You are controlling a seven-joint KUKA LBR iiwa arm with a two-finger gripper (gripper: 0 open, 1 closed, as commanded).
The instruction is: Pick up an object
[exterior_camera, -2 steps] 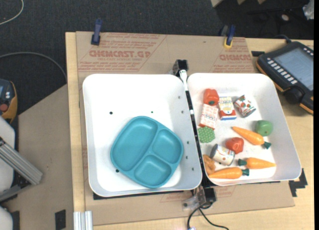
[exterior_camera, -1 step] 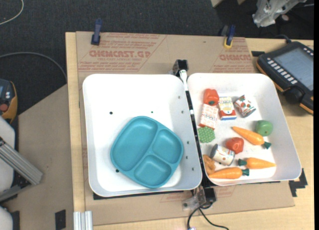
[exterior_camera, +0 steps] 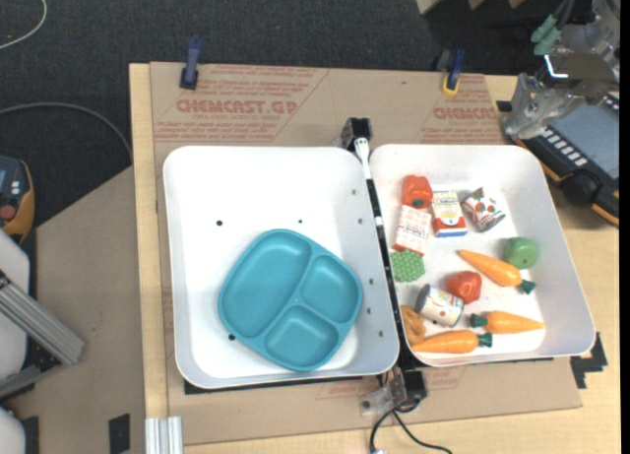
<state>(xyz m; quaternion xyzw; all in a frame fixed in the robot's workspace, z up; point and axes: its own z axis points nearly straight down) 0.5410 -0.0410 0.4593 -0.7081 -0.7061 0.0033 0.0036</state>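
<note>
On the left we see a shallow white bin [exterior_camera: 187, 245] holding a teal divided plate [exterior_camera: 290, 298], which lies flat toward the bin's near side, its three compartments facing up and its long axis running on a diagonal from near left to far right. A dark strip with clips runs between this bin and its neighbour.

In the right white bin [exterior_camera: 566, 245] we find a cluster of toy food. Nearest the divider sit a red pepper [exterior_camera: 416, 191] at the far end, a small pink-and-white carton [exterior_camera: 412, 228] just in front of it, and a green dotted round piece [exterior_camera: 407, 265] nearer still. Beside these we see a small carton with an orange label [exterior_camera: 449, 214] and a red-and-white box [exterior_camera: 483, 209] tilted on a corner. Further right lies a green ball [exterior_camera: 521, 252], touching or just beside the tip of an orange carrot [exterior_camera: 491, 268] whose long axis slants from far left to near right. A red tomato-like piece [exterior_camera: 465, 287] sits above a small can [exterior_camera: 440, 308] lying on its side. Along the near edge two more carrots [exterior_camera: 448, 343] [exterior_camera: 508, 322] lie roughly crosswise, leafy ends toward the left.

At the upper right, well apart from the bin's contents, we see the gripper [exterior_camera: 536, 112] above the bench beyond the bin's far corner. We cannot tell how its fingers stand, and nothing shows between them.
</note>
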